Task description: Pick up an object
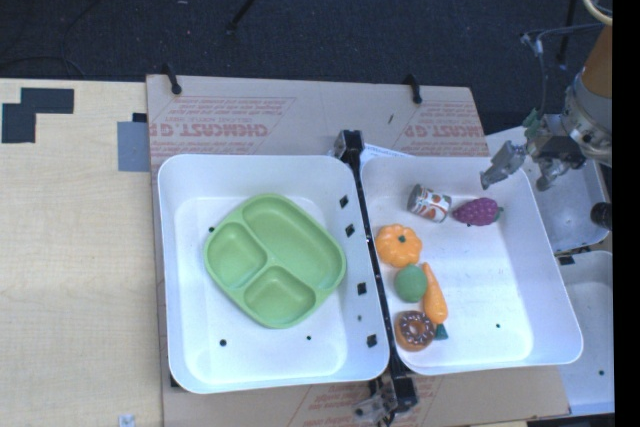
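- Two shallow white bins were set side by side on the worktop (70, 245): the left bin (190, 355) and the right bin (540, 335).
- A green divided plate (274, 259) was seen lying in the left bin.
- Six small objects were gathered in the right bin: a small can (431, 204) and a purple grape bunch (479, 211) near the far side, then an orange pumpkin (398, 245), a green ball (410, 283), a carrot (434, 295) and a doughnut (414, 329) clustered by the left wall.
- The tool (528, 165) was held over the right bin's far right corner, apart from every object; nothing was gripped, and its fingers were seen spread apart.
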`<state>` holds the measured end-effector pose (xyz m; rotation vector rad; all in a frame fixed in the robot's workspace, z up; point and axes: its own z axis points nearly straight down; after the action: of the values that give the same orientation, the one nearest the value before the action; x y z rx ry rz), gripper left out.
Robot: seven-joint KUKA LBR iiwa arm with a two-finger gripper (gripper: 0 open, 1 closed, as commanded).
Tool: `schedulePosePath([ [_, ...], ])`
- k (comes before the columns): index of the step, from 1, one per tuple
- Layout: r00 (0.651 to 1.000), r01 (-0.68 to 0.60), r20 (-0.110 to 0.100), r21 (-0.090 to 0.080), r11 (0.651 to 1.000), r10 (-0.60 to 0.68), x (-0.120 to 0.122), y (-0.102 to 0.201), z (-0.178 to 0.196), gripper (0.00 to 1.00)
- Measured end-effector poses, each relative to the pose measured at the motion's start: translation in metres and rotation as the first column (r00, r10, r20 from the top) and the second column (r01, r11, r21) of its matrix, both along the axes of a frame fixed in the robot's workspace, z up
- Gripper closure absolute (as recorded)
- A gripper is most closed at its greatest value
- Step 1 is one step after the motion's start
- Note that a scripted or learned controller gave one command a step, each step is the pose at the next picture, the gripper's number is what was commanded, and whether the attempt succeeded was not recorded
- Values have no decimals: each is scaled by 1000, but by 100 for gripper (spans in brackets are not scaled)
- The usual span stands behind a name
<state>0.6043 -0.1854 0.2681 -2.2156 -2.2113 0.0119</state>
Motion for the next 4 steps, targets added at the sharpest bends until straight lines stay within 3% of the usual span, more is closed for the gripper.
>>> schedulePosePath([
  [1,1000,-2,12,-3,1000,2,2,0,7,0],
  [4,1000,-7,7,-1,1000,7,17,16,-157,0],
])
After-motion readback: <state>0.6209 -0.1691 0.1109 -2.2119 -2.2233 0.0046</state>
